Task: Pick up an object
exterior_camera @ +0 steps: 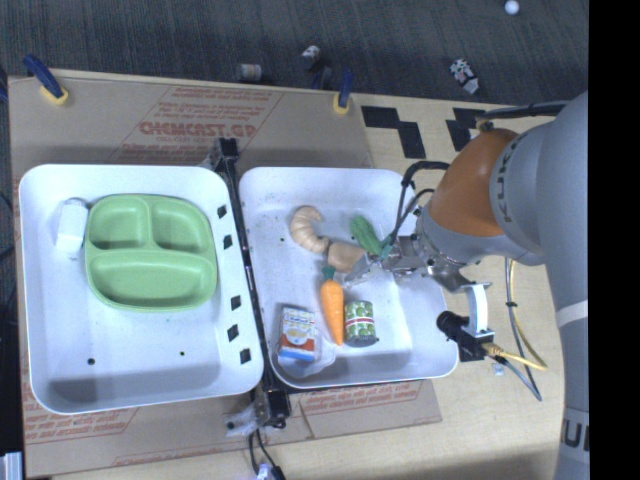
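In the right bin [400,183], w/ the arm [520,193] coming in from the right, the tool [385,258] sits low over the bin's middle-right part; can't tell if it is released or clenched, since the wrist and cables cover that end. Touching or nearly touching the tool's tip, on its left, lies a green pepper-like piece [364,233], tilted. Just left of the tool is a beige lump [344,257], and further left and a bit up a tan curved croissant-like item [307,228], which touches that lump. Below-left of the tool, near, an orange carrot [332,311] lies lengthwise, tip pointing toward the bin's near edge; right beside it, directly below the tool, stands a small green can [360,322]. Left of the carrot, a small carton [297,334] w/ blue-red print sits on a clear wrapper. Well apart to the tool's left, across the divider, the left bin [50,368] holds a green divided plate [150,251] w/ three compartments, and a white cup-like thing [71,226] touching the plate's left rim. Both bins rest on the cardboard-covered surface [200,118].
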You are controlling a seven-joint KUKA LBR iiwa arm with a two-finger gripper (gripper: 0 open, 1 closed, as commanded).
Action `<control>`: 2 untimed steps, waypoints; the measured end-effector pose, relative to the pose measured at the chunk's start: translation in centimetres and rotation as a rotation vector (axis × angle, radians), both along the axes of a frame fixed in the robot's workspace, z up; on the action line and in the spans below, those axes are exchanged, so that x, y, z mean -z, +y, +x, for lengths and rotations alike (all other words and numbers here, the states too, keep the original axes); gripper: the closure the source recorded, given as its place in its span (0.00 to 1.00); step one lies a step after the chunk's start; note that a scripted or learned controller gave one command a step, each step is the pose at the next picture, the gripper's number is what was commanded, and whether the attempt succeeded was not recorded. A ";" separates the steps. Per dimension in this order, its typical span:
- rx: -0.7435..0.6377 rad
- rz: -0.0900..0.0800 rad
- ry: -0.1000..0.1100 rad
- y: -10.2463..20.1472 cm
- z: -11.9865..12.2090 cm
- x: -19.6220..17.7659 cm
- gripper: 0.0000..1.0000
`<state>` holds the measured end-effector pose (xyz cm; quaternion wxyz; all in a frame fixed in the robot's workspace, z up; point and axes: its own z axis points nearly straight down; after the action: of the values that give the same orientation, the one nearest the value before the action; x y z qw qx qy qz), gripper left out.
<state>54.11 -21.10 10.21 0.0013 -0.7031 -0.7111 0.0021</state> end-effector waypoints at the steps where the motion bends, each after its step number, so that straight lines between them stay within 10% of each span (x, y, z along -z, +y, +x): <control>1: 0.005 0.002 -0.001 0.0 -5.0 1.0 0.00; 2: 0.000 0.000 -0.002 -0.1 -4.9 0.0 1.00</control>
<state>49.19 -21.16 10.23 0.0003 -0.7030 -0.7112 0.0014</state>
